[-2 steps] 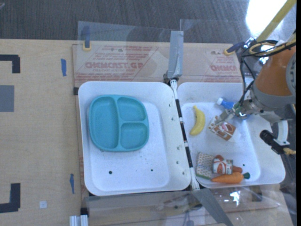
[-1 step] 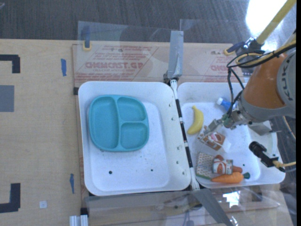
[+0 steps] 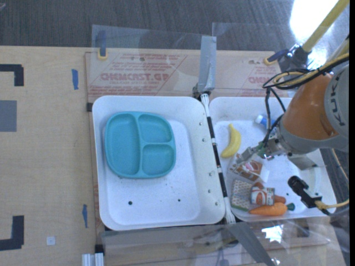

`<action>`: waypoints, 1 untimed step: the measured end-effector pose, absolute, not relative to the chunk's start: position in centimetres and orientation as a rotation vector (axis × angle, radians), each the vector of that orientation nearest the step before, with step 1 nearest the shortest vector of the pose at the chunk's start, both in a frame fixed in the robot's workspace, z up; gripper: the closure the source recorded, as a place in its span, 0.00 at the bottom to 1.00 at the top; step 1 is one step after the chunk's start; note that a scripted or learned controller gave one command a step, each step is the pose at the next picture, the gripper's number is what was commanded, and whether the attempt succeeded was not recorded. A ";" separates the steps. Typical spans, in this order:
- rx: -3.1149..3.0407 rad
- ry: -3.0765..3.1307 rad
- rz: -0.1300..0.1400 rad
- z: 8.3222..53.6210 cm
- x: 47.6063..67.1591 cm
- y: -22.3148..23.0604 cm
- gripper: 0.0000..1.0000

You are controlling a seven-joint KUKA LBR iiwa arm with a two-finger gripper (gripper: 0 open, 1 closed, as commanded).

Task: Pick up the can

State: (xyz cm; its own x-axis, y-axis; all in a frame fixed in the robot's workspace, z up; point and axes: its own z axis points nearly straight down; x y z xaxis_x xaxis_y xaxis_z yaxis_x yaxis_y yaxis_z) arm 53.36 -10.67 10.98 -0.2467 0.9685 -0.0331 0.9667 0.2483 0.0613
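The can (image 3: 261, 195), small with a red and white label, lies on its side near the front of the right bin (image 3: 244, 111). It rests between a waffle-patterned piece (image 3: 240, 191) and a carrot (image 3: 269, 209). My gripper (image 3: 256, 151) hangs over the middle of the right bin, just behind a red-brown packet (image 3: 248, 169). It stands farther back than the can and apart from it. Nothing shows held in it.
A yellow banana (image 3: 232, 141) lies left of the gripper near the bins' divider. A small blue and white thing (image 3: 259, 119) sits at the back of the right bin. The left bin (image 3: 188, 193) holds a teal divided plate (image 3: 140, 144).
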 end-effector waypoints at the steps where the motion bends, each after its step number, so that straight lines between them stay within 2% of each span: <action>1: 1.947 2.460 0.001 20.5 59.0 -16.7 0.00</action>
State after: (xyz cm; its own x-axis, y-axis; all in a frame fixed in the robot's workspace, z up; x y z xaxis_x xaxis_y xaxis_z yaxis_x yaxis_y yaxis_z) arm 58.98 -16.73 20.48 -0.2298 0.9732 -0.0029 0.9732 0.2298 0.0027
